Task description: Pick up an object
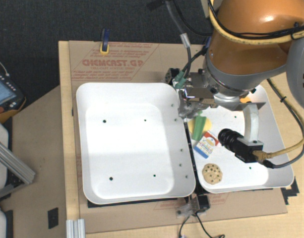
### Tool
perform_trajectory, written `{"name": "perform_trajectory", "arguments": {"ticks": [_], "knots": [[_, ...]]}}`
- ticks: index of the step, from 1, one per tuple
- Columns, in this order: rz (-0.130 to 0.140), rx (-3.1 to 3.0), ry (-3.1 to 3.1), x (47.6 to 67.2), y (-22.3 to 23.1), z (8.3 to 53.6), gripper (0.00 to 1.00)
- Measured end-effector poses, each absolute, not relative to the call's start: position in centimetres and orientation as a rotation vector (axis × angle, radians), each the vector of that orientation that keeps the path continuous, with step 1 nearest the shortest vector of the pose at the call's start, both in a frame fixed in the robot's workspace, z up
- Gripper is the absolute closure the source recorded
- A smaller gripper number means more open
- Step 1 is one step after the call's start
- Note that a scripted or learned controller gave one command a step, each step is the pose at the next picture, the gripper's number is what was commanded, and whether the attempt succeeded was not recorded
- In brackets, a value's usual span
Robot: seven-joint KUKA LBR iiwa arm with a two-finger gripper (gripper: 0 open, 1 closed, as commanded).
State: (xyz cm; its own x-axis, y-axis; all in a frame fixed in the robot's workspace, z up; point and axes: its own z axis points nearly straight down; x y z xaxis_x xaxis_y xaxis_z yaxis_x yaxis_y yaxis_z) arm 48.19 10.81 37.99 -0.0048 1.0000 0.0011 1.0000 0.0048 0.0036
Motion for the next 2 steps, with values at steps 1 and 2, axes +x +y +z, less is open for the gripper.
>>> {"name": "perform_trajectory", "arguments": {"ticks": [1,2], "knots": [[-0.014,2.236,2.213,47.8,2.0,30.7,1.00],[0.006,2.214,2.226,48.0,6.7,33.4,1.00]]}}
